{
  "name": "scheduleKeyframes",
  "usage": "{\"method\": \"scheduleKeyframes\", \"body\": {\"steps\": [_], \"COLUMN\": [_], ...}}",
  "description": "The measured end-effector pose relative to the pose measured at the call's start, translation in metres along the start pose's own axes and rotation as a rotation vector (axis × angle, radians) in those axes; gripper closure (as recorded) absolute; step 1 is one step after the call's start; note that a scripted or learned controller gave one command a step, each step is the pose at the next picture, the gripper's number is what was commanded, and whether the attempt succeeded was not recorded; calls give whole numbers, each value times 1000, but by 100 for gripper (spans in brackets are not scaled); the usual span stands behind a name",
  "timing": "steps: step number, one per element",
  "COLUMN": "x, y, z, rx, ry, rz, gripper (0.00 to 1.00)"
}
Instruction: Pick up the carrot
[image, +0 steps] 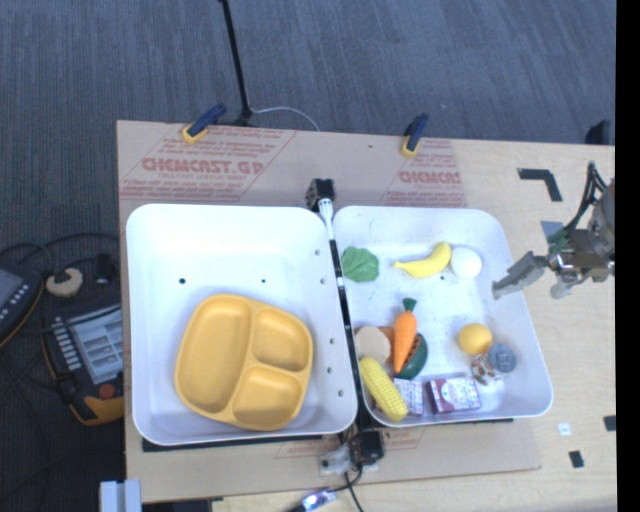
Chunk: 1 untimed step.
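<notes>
The carrot is orange with a green top. It lies in the middle of the right bin, pointing toward the front, partly over a dark green item and beside a tan bun. My gripper hangs over the right rim of that bin, well to the right of the carrot and apart from it. Its fingers are spread open with nothing between them.
The right bin also holds a banana, a white egg, a green leaf, a lemon, a corn cob, a small can and small cartons. A yellow divided plate lies in the left bin.
</notes>
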<state>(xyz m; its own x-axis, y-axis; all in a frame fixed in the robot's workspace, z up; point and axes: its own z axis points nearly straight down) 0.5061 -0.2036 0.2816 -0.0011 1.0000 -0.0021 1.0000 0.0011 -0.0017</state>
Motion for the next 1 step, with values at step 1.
{"method": "scheduleKeyframes", "body": {"steps": [1], "x": [40], "y": [-20], "z": [181], "rx": [8], "ry": [5], "rz": [95], "gripper": [0]}}
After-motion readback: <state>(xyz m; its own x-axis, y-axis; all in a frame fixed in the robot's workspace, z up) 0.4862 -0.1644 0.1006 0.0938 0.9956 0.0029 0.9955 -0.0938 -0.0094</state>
